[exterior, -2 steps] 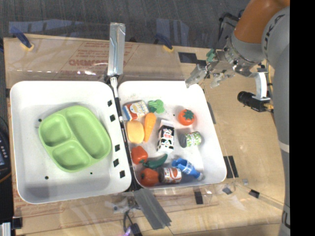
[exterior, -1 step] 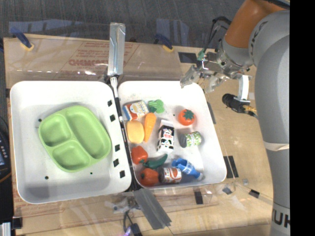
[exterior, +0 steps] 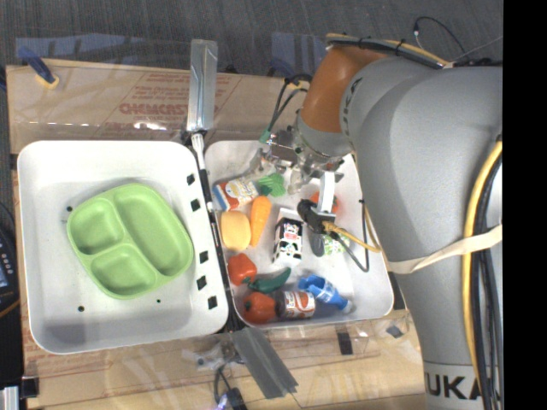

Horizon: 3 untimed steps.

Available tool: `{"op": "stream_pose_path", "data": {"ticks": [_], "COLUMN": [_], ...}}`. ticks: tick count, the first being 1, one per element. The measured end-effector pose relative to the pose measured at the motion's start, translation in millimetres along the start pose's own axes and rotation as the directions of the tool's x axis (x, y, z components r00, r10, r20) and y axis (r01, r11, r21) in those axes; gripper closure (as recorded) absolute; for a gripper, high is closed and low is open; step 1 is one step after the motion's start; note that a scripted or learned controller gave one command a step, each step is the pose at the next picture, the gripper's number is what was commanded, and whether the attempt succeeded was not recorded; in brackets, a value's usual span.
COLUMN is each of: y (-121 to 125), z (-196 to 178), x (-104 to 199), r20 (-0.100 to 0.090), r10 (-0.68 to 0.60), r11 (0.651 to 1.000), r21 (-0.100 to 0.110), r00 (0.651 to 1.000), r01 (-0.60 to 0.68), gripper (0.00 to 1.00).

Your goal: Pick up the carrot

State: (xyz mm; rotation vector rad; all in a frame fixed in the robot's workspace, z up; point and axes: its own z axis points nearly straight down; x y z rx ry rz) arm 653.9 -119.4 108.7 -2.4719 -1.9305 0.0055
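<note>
The carrot (exterior: 260,218) is orange with a green leafy top and lies in the right bin (exterior: 376,301), near its upper left among other toy foods. It points down and slightly left. My gripper (exterior: 296,166) hangs over the upper part of the right bin, just above and to the right of the carrot's green top. The grey arm with its orange band (exterior: 329,84) covers the bin's far right corner. Nothing orange shows inside the gripper.
Around the carrot lie a yellow fruit (exterior: 236,229), a cow-patterned carton (exterior: 290,239), a red pepper (exterior: 242,268), a tomato (exterior: 259,307), a blue bottle (exterior: 324,289) and a can (exterior: 299,304). A green divided plate (exterior: 128,237) sits in the left bin (exterior: 43,314).
</note>
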Motion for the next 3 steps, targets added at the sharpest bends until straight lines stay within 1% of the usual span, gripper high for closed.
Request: {"op": "stream_pose_path", "data": {"ticks": [1,2,3], "y": [-62.8,-63.1,-105.7], "z": [16.6,7.0,-82.2], "x": [-2.4,-2.6,15.2], "r20": [0.001,0.001,0.001], "r10": [0.127,0.123,-0.202], "r11": [0.992,0.992,0.979], "r21": [-0.002,0.001,-0.004], "r00": [0.992,0.992,0.979], "r01": [-0.127,-0.123,0.202], "gripper": [0.0,1.0,1.0]}}
